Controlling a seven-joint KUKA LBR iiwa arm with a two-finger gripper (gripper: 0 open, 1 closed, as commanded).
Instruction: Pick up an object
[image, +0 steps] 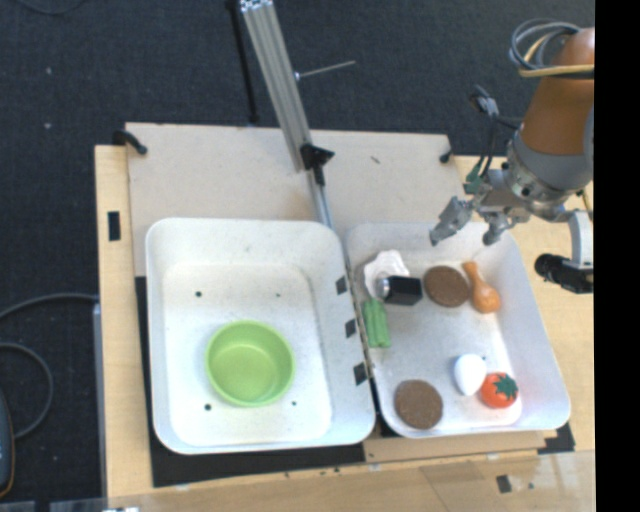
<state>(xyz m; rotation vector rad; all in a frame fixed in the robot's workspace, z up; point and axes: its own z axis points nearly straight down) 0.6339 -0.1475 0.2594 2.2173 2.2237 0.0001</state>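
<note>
Approach step – jaws (468, 222) spread open, holding nothing, poised over the right bin's (535, 330) far edge. Nearest target: brown disc (447, 286) mid-bin, beside the carrot (481, 290) – next, lower over it and close

1. You see the gripper (468, 226) hanging above the far rim of the right bin (535, 330), its two fingers spread apart with nothing between them.
2. In that bin, the far row runs from a white crumpled item (384, 266) touching a black block (403, 290), to a brown disc (446, 286), to an orange carrot-like piece (482, 290).
3. A green stick (375, 323) lies along the bin's left wall.
4. Nearer you sit a second brown disc (417, 403), a white egg (468, 372) and a red tomato (499, 389), the last two touching.
5. The left bin (180, 260) holds a green bowl (249, 362), upright.
</note>
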